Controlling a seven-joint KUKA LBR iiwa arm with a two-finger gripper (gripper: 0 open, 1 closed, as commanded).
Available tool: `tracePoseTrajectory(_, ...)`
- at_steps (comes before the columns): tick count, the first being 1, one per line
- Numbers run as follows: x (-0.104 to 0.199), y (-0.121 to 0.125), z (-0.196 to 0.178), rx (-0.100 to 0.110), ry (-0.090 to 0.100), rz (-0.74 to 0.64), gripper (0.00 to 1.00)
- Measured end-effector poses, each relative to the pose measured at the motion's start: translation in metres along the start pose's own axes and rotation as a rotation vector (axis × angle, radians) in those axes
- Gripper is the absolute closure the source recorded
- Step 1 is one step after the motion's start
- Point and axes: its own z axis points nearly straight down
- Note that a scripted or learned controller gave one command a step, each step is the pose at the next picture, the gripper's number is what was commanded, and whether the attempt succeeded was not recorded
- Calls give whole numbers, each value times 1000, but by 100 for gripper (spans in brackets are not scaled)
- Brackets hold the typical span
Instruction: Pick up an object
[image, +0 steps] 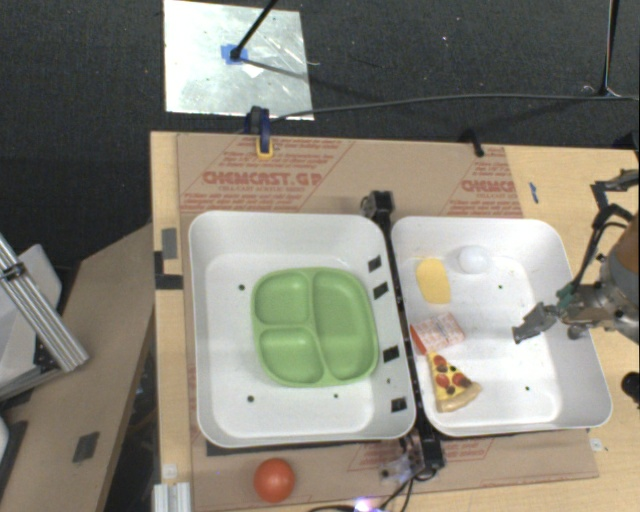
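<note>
Two shallow white bins are being carried side by side on the counter (330, 165). The left bin (215, 330) is being occupied by a green divided plate (314, 326), lying flat near its middle.

The right bin (560, 400) is being shared by four small things. A yellow block (433, 280) and a white ball (472, 260) are lying near its far edge, just beside each other. A small red-and-white packet (437, 331) is resting nearer the middle, against the divider side, and a toy pizza slice (452, 381) is lying just in front of it.

The tool (530, 325) is being held over the right part of the right bin, reaching in from the right, well apart from all four things. Nothing is being pinched by it; whether it is spread or pressed together cannot be told.

An orange-red ball (274, 479) is sitting on the counter in front of the left bin, outside both bins.
</note>
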Motion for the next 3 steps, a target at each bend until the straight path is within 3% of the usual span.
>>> tracePoseTrajectory(1,0,3,-6,-11,-3,-4,0)
tracePoseTrajectory(3,-5,-1,95,-8,-1,-2,0)
